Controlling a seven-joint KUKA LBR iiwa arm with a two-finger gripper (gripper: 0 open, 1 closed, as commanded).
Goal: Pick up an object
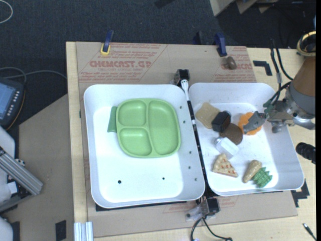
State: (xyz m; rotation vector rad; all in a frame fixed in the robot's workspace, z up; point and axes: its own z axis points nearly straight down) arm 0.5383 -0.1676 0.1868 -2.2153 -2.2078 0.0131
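One gripper (257,120) hanging over right bin (286,149), reaching in from right. Orange object (249,123) sitting directly at fingers, toward arm side of brown round piece (232,133). Fingers reading as apart, flanking orange object; not clamped. Judging short descent and closing needed, no sideways shift.
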